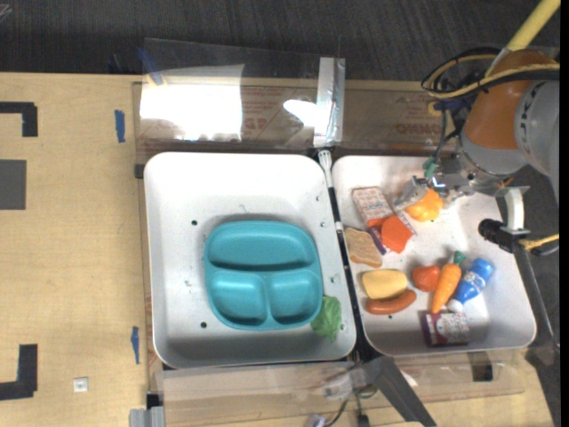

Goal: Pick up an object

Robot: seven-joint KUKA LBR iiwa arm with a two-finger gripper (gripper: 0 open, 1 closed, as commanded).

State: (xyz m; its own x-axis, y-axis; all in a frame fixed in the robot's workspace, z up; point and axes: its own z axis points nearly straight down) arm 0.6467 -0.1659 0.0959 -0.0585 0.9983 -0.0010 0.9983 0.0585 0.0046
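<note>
Reaching in from the right, my arm [520, 118] hangs over the far part of the right bin [511, 238], and my gripper [436, 183] sits low there, right against a small orange-yellow piece [427, 206]; I cannot tell whether that piece is between the gripper's parts or merely beside it, nor whether the gripper is apart or together. This right bin carries nearly all the loose things. Toward its far left lies a pinkish packet [371, 203], with an orange-red block [396, 234] just near of it and a tan cracker-like slab [363, 246] at the bin's left wall. Nearer still, a pale yellow potato-like lump [385, 283] rests touching a red sausage shape [391, 304]. To their right sit a red tomato-like piece [425, 277] and a carrot [446, 285] lying at a slant, its green top pointing far. A small white bottle with a blue cap [471, 283] lies tilted just right of the carrot, and a dark maroon can [447, 327] lies on its side at the near edge. The left bin [178, 194] holds a teal divided tray [263, 272] with one long compartment on the far side and two smaller ones on the near side, and a green leafy piece [327, 317] rests against the tray's near right corner. Both bins stand side by side on the table [71, 238].
</note>
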